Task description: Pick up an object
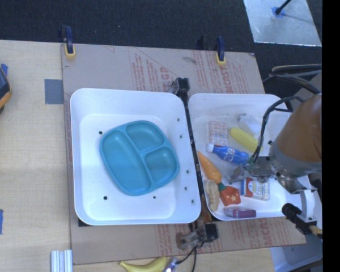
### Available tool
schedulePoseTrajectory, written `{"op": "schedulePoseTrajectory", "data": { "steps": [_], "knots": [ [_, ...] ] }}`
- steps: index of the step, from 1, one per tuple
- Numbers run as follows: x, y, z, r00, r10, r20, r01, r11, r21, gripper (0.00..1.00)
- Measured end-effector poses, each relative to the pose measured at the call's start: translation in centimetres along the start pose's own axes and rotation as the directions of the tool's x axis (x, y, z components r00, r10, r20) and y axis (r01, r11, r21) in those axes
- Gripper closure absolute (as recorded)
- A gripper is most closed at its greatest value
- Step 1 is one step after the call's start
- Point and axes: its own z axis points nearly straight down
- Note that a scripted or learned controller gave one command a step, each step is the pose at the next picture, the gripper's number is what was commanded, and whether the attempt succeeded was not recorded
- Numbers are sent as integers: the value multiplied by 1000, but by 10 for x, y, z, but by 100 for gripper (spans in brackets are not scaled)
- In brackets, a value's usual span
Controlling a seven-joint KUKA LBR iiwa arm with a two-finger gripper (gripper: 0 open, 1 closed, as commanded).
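Two white bins, hand low among small packets, grip unclear, labels unreadable.

Bright, even overhead light whitens both bins, with soft shadows, mild blur and a dim top edge.

Wooden bench, dark carpet beyond.

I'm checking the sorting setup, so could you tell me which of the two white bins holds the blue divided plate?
The left bin holds the blue plate. The right bin holds small items instead, such as a corn cob and a carrot.
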Motion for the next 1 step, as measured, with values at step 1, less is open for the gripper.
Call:
{"op": "schedulePoseTrajectory", "data": {
  "steps": [1],
  "knots": [
    [16,82,14,1000,3,-8,-3,1000,9,0]
  ]
}}
